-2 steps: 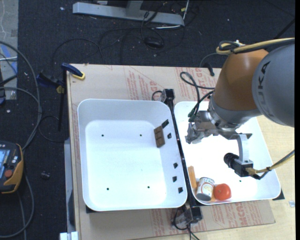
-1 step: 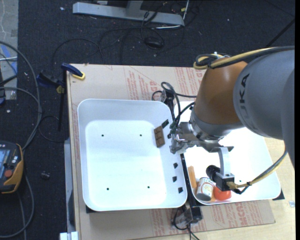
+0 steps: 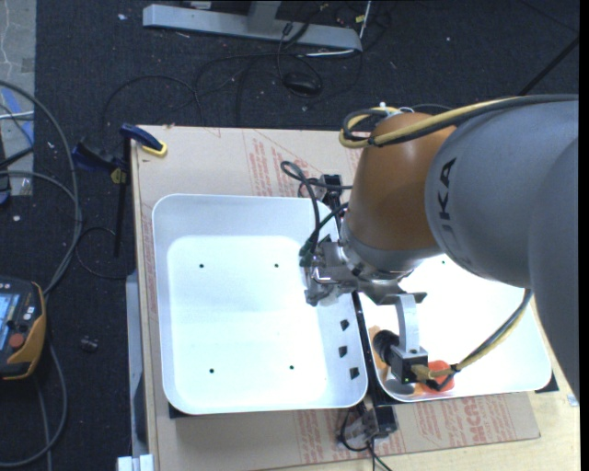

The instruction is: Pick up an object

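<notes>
A tan table (image 3: 230, 156) with red printed lettering on its top carries the left white bin (image 3: 239, 304), whose floor shows four small dark dots. At the table's far left corner sits a blue-and-yellow clamp (image 3: 143, 140). Around the table lies dark carpet (image 3: 83, 74) speckled with pale bits, crossed by loose black cables (image 3: 175, 87). A long grey bar (image 3: 248, 26) lies across the carpet at the top. At the left edge, an orange-and-black handheld device (image 3: 20, 327) rests on the floor.
</notes>
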You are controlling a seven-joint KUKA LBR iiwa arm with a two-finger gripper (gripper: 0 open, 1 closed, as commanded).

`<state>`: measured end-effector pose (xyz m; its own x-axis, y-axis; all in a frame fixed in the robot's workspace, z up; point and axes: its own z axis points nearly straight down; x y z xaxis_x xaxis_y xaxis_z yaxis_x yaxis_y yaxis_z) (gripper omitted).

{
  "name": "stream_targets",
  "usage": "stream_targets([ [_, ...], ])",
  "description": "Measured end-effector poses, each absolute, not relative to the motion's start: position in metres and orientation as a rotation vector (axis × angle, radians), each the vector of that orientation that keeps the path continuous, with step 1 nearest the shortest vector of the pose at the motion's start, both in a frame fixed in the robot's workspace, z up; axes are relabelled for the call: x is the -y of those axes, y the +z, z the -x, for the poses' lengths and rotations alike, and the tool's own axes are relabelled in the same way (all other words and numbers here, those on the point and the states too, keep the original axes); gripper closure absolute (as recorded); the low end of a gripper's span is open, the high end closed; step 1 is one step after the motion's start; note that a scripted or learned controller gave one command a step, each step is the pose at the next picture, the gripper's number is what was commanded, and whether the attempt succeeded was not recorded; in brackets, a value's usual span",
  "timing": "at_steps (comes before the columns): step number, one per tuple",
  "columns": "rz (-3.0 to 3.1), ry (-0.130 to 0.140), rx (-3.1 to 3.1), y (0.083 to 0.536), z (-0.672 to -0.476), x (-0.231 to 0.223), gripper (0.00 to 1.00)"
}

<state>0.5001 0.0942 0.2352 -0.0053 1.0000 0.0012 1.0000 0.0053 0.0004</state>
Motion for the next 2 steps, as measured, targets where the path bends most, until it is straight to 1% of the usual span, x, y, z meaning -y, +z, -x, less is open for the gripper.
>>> stream_targets([
  [1, 2.22, 0.002, 2.221, 0.2289, -0.4773, -0.0982, 1.0],
  [2, 2.221, 0.001, 2.221, 0.2292, -0.4779, -0.098, 0.0],
])
